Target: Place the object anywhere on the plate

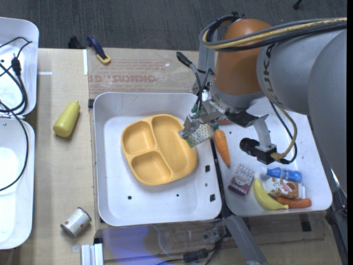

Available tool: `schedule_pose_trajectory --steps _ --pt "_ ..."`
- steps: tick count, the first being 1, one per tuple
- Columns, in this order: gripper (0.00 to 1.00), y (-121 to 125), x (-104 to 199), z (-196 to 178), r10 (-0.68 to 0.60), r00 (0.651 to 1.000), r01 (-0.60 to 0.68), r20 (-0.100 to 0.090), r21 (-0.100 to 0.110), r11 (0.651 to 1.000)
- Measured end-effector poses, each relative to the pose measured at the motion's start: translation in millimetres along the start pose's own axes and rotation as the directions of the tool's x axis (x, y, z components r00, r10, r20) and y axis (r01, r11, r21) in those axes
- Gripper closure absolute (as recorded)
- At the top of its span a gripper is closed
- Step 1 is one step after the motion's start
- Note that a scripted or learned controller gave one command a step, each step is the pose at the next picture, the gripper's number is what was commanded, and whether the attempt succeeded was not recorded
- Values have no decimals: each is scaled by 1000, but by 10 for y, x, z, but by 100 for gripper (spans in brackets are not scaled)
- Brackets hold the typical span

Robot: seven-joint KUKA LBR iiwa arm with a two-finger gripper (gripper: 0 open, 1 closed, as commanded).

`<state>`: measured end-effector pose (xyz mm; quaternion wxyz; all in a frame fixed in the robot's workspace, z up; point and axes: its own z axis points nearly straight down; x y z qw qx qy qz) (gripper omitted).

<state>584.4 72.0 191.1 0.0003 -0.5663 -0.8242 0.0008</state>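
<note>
The hand (197, 127) hangs right at the yellow plate (157, 150)'s right rim with a small patterned packet (199, 133) under it — looks pinched between the fingers, though it's blurry. Plate lies just left, mid left bin (107, 203) — a short hop.

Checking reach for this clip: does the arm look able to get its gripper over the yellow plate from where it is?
Probably yes. The gripper hangs at the right rim of the yellow plate, and nothing stands between them; the plate's three compartments lie open. The carrot sits off to the right, out of the way.
</note>
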Motion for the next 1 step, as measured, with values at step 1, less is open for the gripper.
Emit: schedule_pose_trajectory --steps 1 --pt "0 -2 -9 -1 2 1000 -2 0 0 1000"
